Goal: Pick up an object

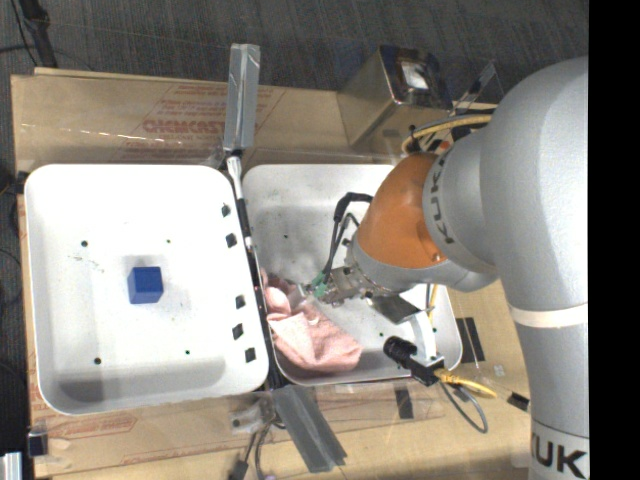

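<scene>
While the gripper (322, 290) hung low over the pink cloth (312, 336) in the right bin (290, 193), I could not tell its state; limp fabric might have slipped free, or a corner alone lifted.

Claw (322, 288) fingertips behind wrist

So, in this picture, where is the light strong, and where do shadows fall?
Camera view: left bin floor is nearly washed out white, blue cube stays crisp; the arm casts shade over the right bin, dimming the pink cloth.
</scene>
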Tool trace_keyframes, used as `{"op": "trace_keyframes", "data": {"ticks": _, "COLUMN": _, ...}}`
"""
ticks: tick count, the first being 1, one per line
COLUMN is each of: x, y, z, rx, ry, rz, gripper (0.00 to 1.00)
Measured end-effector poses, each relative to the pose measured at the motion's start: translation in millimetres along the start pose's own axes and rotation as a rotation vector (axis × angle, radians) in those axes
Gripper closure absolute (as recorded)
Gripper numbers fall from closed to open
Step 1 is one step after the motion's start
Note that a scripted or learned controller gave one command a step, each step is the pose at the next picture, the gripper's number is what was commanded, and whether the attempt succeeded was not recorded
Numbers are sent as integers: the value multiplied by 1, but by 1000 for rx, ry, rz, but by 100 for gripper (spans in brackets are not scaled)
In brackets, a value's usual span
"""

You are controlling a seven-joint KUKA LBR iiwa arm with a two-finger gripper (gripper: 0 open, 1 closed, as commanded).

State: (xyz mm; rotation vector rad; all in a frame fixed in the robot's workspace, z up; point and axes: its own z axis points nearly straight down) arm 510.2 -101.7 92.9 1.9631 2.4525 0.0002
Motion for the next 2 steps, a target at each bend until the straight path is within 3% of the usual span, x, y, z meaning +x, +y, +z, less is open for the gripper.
{"op": "trace_keyframes", "data": {"ticks": 1, "x": 1, "y": 1, "z": -10, "rx": 0, "ry": 1, "rz": -4, "gripper": 100}}
{"op": "trace_keyframes", "data": {"ticks": 2, "x": 37, "y": 53, "z": -99, "rx": 2, "ry": 1, "rz": 153, "gripper": 100}}
